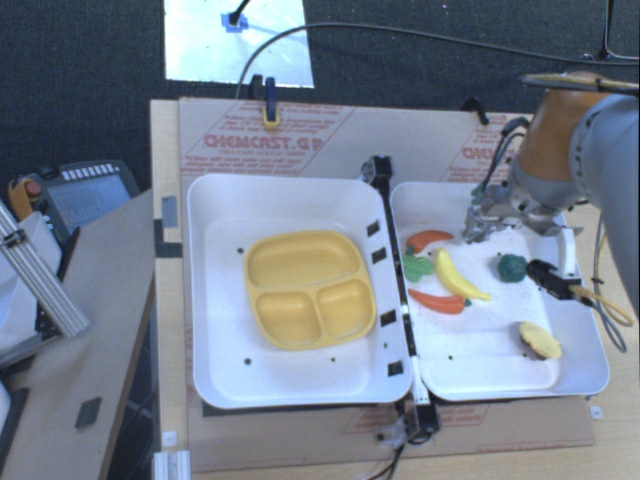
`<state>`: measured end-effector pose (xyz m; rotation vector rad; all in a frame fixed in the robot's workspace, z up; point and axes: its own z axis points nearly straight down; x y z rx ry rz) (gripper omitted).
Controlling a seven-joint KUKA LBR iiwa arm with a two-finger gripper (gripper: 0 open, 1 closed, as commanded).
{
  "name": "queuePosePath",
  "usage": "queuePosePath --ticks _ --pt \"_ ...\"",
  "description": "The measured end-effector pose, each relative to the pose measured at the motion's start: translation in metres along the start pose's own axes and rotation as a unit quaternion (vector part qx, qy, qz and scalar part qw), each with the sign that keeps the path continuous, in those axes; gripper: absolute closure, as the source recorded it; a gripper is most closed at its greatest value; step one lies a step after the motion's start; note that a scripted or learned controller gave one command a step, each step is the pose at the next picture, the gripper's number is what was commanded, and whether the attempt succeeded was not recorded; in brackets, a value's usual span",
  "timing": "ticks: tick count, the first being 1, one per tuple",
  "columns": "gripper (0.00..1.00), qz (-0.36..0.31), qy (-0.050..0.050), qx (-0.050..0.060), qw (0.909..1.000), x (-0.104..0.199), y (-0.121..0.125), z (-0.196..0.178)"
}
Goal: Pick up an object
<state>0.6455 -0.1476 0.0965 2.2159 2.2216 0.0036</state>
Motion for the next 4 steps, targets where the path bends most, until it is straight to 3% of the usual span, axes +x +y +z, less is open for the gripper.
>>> queuePosePath --ticks 3,4 --pt "1.0 -0.001 0.0 -0.002 1.0 -0.003 -0.013 -0.16" --pt "1.0 -0.003 0.002 0.002 1.0 0.053 -0.037 -0.154"
